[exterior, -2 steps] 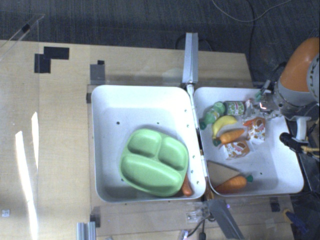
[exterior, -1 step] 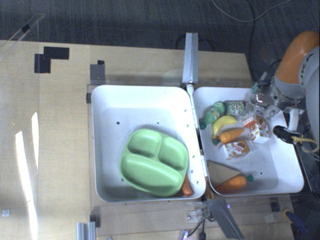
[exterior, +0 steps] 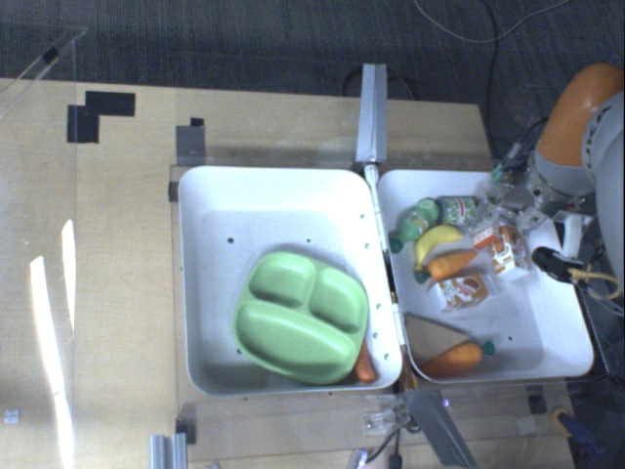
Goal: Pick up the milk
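Note:
The milk (exterior: 502, 248) is a small white and orange carton lying tilted in the right bin (exterior: 547, 345), near its upper right. My gripper (exterior: 512, 213) hangs just above and behind the carton, at the end of the grey arm that comes in from the right. It is close to the carton's top end, and I cannot see whether it touches the carton. A second white and orange packet (exterior: 465, 289) lies just below and left of the milk.
A banana (exterior: 435, 241), a carrot (exterior: 453, 264) and a green bottle (exterior: 436, 211) crowd the milk's left side. Another carrot (exterior: 455, 360) lies at the bin's front. The left bin (exterior: 210, 262) holds a green divided plate (exterior: 301, 317).

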Motion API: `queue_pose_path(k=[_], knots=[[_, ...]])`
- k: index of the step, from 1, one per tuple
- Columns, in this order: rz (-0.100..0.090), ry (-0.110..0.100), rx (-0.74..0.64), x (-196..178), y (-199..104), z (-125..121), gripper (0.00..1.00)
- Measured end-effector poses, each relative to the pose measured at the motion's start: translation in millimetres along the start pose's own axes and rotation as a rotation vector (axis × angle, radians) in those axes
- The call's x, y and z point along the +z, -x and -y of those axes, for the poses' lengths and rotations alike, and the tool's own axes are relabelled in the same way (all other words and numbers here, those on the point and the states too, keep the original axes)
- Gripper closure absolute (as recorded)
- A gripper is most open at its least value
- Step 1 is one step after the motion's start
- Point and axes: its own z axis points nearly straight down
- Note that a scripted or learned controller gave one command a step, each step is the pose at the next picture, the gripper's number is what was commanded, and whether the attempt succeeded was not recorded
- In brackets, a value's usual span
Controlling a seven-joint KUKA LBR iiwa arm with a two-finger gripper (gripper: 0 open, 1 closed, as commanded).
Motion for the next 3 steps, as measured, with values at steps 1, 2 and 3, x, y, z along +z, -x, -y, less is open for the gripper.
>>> queue_pose_path(k=[1, 2, 3], knots=[[-0.003, 0.047, -0.173, 6, 1, 80, 0.00], [-0.004, 0.055, -0.175, -6, -1, 78, 1.00], [-0.001, 0.046, -0.306, -97, -62, 65, 1.00]])
